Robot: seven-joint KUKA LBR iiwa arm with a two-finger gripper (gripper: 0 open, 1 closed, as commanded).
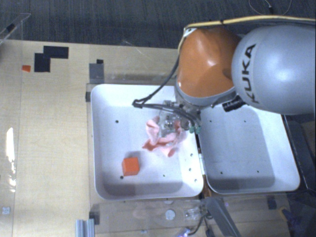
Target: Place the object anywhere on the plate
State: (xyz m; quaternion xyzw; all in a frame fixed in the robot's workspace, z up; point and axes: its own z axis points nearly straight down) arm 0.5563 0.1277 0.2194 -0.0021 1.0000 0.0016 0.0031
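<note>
camera view is showing you the gripper (174,125) hovering over a crumpled pink object (162,137) in the left bin (106,181); i cannot tell its state. grasping looks to be the step in hand, and no plate is showing.

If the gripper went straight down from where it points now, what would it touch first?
Most likely the crumpled pink object lying right beneath the gripper in the left bin; height between them is unclear. The orange block sits well off that line.
</note>
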